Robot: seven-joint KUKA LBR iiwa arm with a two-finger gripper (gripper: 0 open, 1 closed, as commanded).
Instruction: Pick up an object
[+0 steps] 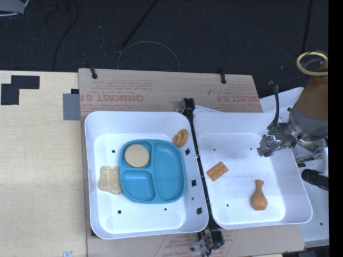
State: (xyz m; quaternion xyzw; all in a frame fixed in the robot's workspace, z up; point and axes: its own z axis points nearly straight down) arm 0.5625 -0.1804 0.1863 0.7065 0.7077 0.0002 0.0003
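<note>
Bench with 2 white bins. Left bin: blue tray holding a round cookie. Right bin: drumstick near the front, cracker toward the divider. Gripper over the right bin's far right rim, grasping nothing; finger state can't tell.

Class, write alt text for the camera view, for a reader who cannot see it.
The arm's tool hovers at the right bin's far right edge, above a chicken drumstick and a waffle piece. The left bin holds a blue divided plate with a round biscuit, a pretzel and a toast slice.
</note>
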